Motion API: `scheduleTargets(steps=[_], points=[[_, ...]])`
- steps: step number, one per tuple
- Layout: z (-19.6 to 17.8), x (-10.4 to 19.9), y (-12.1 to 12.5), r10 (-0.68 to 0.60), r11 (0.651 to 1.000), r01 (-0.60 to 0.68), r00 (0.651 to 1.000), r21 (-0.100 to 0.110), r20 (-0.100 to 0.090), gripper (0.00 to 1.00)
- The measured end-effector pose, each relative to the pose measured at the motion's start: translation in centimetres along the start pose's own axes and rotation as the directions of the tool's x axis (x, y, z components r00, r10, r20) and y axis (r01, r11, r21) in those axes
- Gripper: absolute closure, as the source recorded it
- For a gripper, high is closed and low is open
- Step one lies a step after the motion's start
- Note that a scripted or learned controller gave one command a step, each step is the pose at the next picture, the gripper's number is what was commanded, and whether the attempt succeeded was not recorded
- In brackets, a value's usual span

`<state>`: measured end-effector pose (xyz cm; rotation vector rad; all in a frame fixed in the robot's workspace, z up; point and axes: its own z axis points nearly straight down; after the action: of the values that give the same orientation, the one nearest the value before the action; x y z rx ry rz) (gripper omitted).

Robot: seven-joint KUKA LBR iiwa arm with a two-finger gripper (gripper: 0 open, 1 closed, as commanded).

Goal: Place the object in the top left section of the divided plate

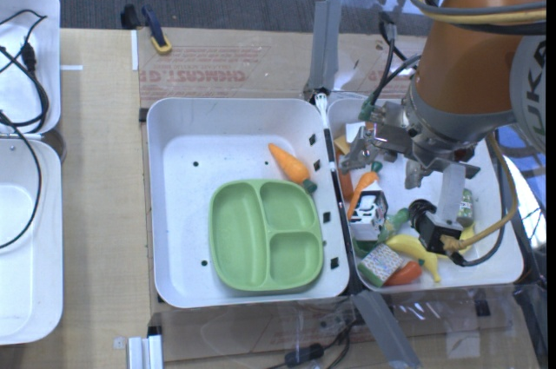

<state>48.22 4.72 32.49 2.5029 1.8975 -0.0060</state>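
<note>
The green divided plate lies in the left bin, with three sections that hold nothing. An orange toy carrot rests on the bin floor, touching the plate's upper right rim. My gripper hangs over the left part of the right bin, below the grey wrist and orange band. It is just above a second small carrot. The wrist hides most of the gripper, and I see nothing held in it.
The right bin is crowded: a white and black carton, a yellow banana, a green and pink box, a red piece. A black cable fitting dangles from the arm. The divider wall separates the bins.
</note>
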Motion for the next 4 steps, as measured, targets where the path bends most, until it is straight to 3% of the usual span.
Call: scheduleTargets(steps=[1,2,3,4], points=[[-0.8,0.0,0.1,-0.002,1.0,0.002,1.0,0.004,0.004,1.0],[10.5,6.4,1.3,-0.046,0.999,0.046,0.999,0.003,0.001,1.0],[10.5,6.4,1.4,-0.045,0.999,0.045,0.999,0.003,0.0,0.0],[9.8,6.2,1.4,-0.041,0.999,0.041,0.999,0.007,0.004,1.0]])
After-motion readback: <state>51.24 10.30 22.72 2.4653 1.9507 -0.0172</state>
